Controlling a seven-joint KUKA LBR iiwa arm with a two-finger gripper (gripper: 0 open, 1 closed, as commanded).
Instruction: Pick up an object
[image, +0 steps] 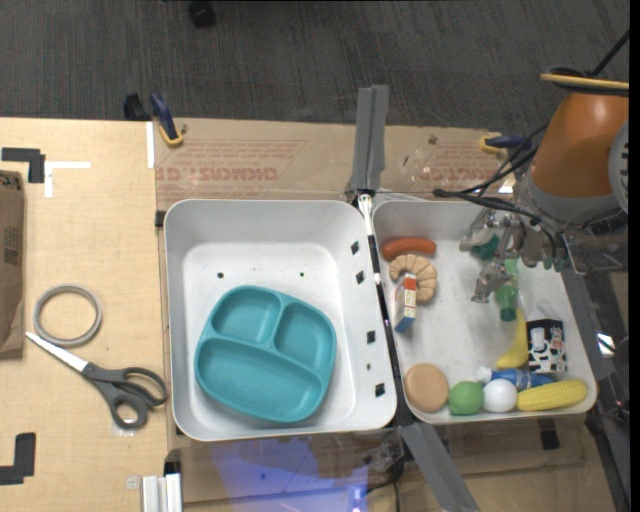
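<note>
- Corn (551, 395) lies along the near wall of the right bin (575, 300), in a row with a white ball (498, 395), a green ball (465, 398) and a tan egg-shaped thing (427, 385); that edge is crowded.
- Beside them, a black-and-white carton (545, 345) and a banana (515, 345) sit against the right wall.
- Left bin (180, 330) holds a teal divided plate (265, 352), with bare floor behind it.
- On the bench, scissors (100, 375) and a tape roll (67, 313) lie well apart from the bins.
- Mid-bin, a small carton (406, 303), a pretzel (416, 276) and a sausage (410, 247) hug the left wall, leaving open floor in the centre.
- My gripper (495, 265) hangs over the far right part, fingers pointing down; whether they are spread I cannot tell.
- A green object (508, 297) sits just beneath them.
</note>
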